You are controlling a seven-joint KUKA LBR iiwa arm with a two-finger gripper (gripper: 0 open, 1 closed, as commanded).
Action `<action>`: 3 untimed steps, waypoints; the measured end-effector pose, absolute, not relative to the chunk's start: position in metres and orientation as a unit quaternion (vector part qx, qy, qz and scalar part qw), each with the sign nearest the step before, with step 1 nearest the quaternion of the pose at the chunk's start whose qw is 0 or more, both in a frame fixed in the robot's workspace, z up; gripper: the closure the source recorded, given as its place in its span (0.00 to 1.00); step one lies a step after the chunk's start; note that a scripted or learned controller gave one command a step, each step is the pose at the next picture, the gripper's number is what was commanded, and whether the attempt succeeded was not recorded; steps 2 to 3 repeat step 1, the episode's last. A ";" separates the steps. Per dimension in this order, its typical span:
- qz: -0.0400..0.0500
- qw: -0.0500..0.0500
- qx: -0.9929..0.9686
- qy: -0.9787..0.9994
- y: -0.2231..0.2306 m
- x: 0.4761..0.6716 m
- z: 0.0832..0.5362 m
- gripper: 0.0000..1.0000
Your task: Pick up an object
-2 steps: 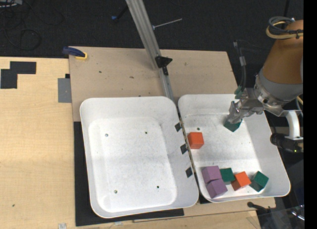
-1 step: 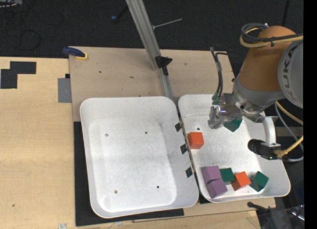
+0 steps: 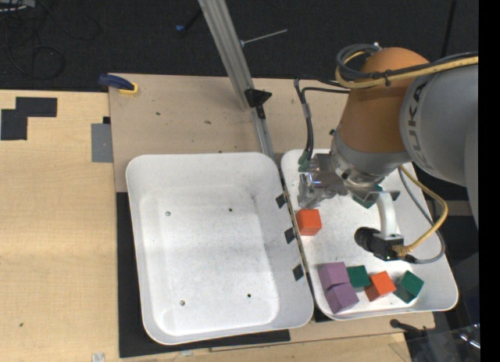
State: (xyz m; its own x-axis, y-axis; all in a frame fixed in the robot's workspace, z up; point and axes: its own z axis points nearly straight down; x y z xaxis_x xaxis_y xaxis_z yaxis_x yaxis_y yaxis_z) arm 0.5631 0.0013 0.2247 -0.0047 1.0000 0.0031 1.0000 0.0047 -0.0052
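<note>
The arm's jaws [image 3: 311, 184] hang over the far left part of the right bin [image 3: 437, 294], just above an orange cube [image 3: 309, 222]; whether they are apart or together I cannot tell. Near the front of this bin lie a purple block [image 3: 337, 286], two green cubes [image 3: 358, 277] and a second orange cube [image 3: 381, 283].

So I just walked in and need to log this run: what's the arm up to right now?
The KUKA arm reaches in over the right bin, with its gripper just above an orange block near the bin's left wall. Whether the block is held cannot be told from this view. More blocks sit along the bin's near edge: purple, green, orange and green. The left bin sits alongside.
</note>
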 end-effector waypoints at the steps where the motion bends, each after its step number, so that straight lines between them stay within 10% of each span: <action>1: 0.000 0.002 -0.705 -0.709 0.055 0.560 0.235 1.00; 3: 0.000 0.002 -0.705 -0.709 0.055 0.560 0.235 1.00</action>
